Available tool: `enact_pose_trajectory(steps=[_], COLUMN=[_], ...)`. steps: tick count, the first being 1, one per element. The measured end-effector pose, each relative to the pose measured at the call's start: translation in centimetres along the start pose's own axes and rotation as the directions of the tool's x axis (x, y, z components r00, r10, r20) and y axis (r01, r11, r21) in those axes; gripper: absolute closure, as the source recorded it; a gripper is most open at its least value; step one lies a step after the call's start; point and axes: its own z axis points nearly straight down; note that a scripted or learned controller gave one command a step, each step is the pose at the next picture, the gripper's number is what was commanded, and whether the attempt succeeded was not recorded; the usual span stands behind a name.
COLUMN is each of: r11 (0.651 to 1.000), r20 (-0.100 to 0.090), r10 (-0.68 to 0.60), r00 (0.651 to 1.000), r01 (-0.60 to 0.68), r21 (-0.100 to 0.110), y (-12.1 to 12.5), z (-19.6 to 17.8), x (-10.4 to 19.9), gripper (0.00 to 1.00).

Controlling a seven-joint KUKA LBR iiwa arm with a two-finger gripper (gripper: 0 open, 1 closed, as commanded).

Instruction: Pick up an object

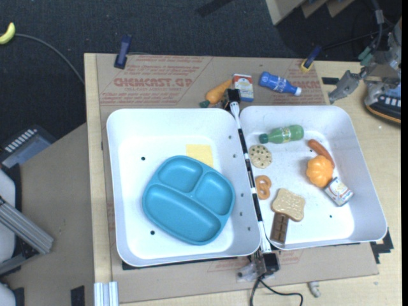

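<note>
a blue plastic divided plate [187, 199] lay in the left white bin [121, 171]; a green plastic bottle [281, 134] lay in the right white bin [363, 190].

Both white bins, left [121, 171] and right [357, 171], look like smooth matt plastic to us, with a slight sheen along the rims. The blue divided plate [188, 199] is smooth plastic too, a bit glossier. The board [159, 78] under the bins at 12 o'clock reads as raw brown cardboard, dull, with red print. The green bottle [282, 134] is shiny plastic, the orange fruit [319, 169] glossy. The cookie [260, 155] and toast [288, 204] look rougher, speckled. The floor [95, 11] seems like dark, coarse carpet.
</note>
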Motion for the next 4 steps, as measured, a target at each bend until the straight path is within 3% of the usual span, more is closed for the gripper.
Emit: enact_pose_trajectory(steps=[1,2,3,4], r11=[1.000,1.000,1.000,1.000], r20=[-0.001,-0.001,0.001,-0.001], r10=[0.001,0.001,0.001,0.000], r00=[1.000,1.000,1.000,1.000], r01=[-0.001,-0.001,-0.001,0.000], r21=[0.002,0.001,-0.002,-0.001], y=[-6.6,-8.6,-8.5,-9.2], z=[11.8,19.8,18.8,19.7], x=[1.4,2.4,2.4,8.7], gripper=[0.00,0.00,1.00,1.00])
